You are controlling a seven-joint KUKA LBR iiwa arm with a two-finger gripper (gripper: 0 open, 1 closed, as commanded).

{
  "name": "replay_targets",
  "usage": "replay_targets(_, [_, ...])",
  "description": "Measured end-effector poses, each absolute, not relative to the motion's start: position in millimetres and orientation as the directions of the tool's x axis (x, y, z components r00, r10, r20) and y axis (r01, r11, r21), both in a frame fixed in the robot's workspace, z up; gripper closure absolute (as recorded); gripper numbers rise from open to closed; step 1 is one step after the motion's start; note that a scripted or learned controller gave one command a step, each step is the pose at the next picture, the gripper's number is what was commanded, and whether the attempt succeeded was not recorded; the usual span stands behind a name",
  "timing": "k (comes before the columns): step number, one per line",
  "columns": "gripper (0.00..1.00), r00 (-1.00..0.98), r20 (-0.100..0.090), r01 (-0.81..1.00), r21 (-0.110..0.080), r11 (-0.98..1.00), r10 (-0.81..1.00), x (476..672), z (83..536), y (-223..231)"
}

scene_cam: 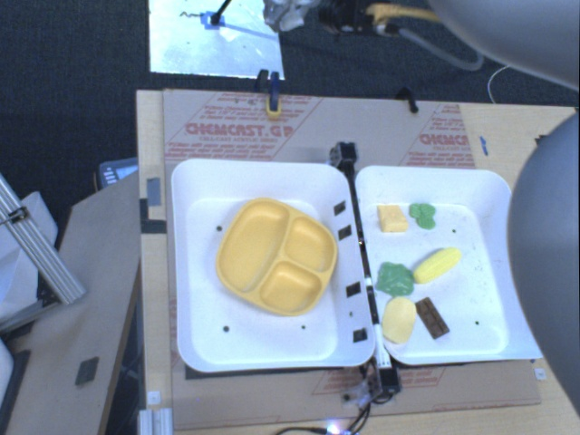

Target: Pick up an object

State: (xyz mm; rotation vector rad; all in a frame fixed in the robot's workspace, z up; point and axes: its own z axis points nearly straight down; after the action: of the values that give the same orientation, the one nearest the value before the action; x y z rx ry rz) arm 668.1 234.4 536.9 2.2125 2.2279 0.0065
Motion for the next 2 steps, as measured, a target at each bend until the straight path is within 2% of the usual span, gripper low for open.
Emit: replay_targets(2, [1.0,-0.007,0.001,1.0,0.001,0.007,1.0,668.0,520.5,234.6])
